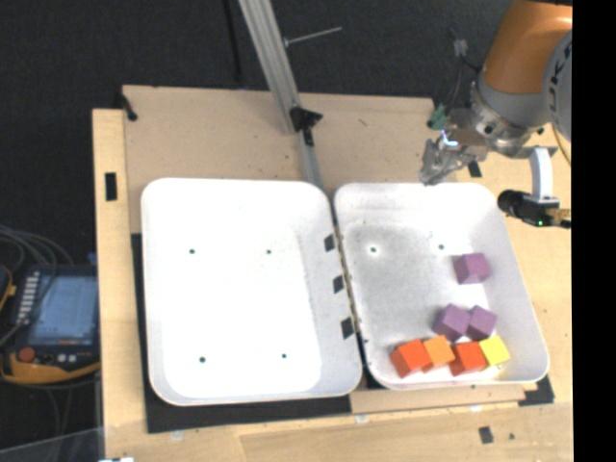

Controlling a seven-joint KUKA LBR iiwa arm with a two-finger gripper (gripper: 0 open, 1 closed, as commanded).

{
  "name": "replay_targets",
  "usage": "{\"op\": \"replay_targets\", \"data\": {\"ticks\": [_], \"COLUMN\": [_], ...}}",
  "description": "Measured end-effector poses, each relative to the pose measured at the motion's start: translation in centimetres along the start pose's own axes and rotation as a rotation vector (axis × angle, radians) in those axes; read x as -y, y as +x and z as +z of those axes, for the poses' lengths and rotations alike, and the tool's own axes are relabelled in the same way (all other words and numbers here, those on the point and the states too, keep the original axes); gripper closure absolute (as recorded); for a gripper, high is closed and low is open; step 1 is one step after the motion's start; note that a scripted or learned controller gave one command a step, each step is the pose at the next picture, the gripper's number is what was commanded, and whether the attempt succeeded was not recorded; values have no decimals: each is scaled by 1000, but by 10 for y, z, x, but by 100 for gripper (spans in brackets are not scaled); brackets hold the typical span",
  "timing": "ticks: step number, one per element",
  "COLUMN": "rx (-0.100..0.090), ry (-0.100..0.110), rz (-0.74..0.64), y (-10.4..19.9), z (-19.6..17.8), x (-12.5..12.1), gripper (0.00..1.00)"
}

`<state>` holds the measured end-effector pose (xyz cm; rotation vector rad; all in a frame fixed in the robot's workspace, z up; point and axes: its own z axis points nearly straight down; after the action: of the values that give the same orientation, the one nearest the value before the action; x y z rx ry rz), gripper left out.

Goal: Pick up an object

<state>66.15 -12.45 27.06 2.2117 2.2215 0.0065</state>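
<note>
Tan table [221, 133] on a dark floor carries two white bins side by side. Right bin [404, 210] holds the blocks: one purple block [471, 267] alone at mid-right; a near-edge cluster of two purple cubes [465, 320], three orange blocks [438, 355] and a yellow block [495, 351]. Pincer [441, 166] hangs over the right bin's far rim, grasping nothing; whether it is released or clenched cannot be told.
</note>
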Motion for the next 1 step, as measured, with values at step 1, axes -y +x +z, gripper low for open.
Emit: {"op": "replay_targets", "data": {"ticks": [1], "rx": [-1], "ry": [9], "rz": [0], "y": [43], "z": [14], "x": [26], "gripper": [100]}}
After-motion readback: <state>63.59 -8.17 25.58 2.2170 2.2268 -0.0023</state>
